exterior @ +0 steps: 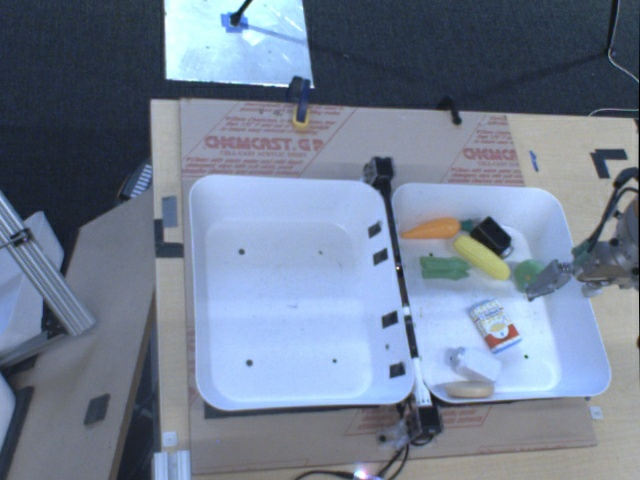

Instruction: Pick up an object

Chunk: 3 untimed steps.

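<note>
Bins: two shallow white plastic bins (290,208), smooth, faintly glossy;
Bench: pale wooden bench top (560,138), matt;
Sheet: square grey metal sheet (235,28), dull sheen;
Floor: dark carpet-like floor (70,68), rough;
Yellow piece: elongated yellow plastic-looking object (481,257), smooth

From my remote seat I see an evenly and brightly lit bench, the two shallow white plastic bins (290,298) close to blown out so their walls show only as faint grey gradients, with soft, short shadows under the small objects in the right one. The square sheet of bare metal (238,28) on the dark carpet at the top throws back a pale glare crossed by a thin dark shadow line. The whole picture is slightly soft and grainy, and the grey gripper (548,280) at the right edge is smeared and hard to resolve.
</note>
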Motion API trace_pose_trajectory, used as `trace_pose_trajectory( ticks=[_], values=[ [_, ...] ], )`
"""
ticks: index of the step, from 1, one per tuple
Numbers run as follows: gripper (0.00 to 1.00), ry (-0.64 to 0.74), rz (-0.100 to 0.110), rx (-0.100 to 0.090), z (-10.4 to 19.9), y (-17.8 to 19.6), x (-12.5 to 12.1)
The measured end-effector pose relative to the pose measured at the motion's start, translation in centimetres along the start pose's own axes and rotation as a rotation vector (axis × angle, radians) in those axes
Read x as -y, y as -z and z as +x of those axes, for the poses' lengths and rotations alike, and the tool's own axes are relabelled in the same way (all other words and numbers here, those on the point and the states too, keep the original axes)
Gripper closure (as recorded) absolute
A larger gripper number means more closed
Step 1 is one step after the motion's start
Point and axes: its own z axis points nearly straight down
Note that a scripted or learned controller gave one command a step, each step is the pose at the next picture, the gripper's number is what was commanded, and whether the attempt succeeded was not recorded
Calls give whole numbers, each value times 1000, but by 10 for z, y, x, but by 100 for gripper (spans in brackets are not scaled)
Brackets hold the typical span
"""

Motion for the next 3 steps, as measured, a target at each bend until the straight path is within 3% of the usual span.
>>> trace_pose_trajectory(
  ticks=[1,2,3],
  values=[
    [0,2,6,-4,45,-143,9],
    [100,-1,-2,0,42,-126,7],
    [100,6,-6,-1,94,-43,6]
  ],
)
